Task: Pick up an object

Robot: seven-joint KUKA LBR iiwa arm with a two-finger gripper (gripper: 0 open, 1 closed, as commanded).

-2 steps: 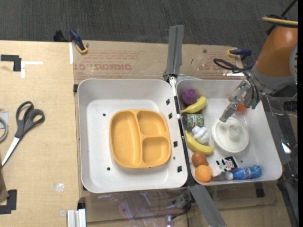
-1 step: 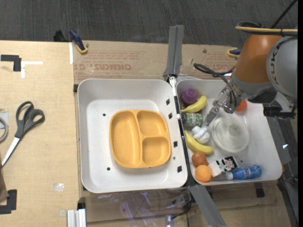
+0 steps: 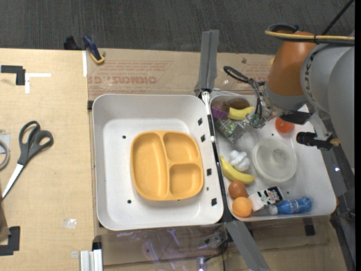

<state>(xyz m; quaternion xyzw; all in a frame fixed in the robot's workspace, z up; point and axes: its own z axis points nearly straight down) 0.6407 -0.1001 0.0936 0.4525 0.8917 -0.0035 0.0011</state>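
The right bin (image 3: 321, 174) holds several objects: a banana (image 3: 236, 172) beside a small white piece (image 3: 241, 160), a clear round lid (image 3: 274, 158), an orange (image 3: 242, 208), a brown ball (image 3: 237, 189), a blue bottle (image 3: 293, 205), a black-and-white card (image 3: 271, 196) and a red ball (image 3: 284, 125). At its far end lie a second yellow banana (image 3: 241, 112), a brown item (image 3: 237, 103) and a crumpled clear packet (image 3: 228, 129). My gripper (image 3: 258, 118) hangs low over that far end, just right of the second banana, under the orange wrist band (image 3: 290, 66).
The left bin (image 3: 107, 151) holds a yellow divided plate (image 3: 167, 165). Scissors (image 3: 28, 145) lie on the wooden bench at left. A blue clamp (image 3: 93, 48) sits at the back. The grey arm (image 3: 333, 89) covers the right bin's far right corner.
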